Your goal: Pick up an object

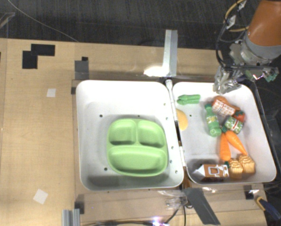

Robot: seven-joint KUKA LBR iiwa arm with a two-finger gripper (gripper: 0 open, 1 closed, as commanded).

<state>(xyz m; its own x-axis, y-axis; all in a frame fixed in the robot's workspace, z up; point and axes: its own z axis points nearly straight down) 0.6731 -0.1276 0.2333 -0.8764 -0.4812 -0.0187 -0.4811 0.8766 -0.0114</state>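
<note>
My gripper (224,85) hangs over the back edge of the right bin (197,140), above and just behind the pile of toy food. Nothing shows between its fingers. Just in front of it lies a brown and white can (224,106). A green bottle (211,121) and a small red and green jar (234,123) sit beside that can. An orange carrot (225,146) and a second carrot (236,141) lie in the middle. A green pea pod (189,99) rests near the back left of this bin.
The left bin (91,102) holds a green divided tray (136,146). A brown bottle (214,171) and golden pastries (241,165) lie at the right bin's front. A yellow disc (182,120) sits by the divider. A metal post (170,55) stands behind the bins.
</note>
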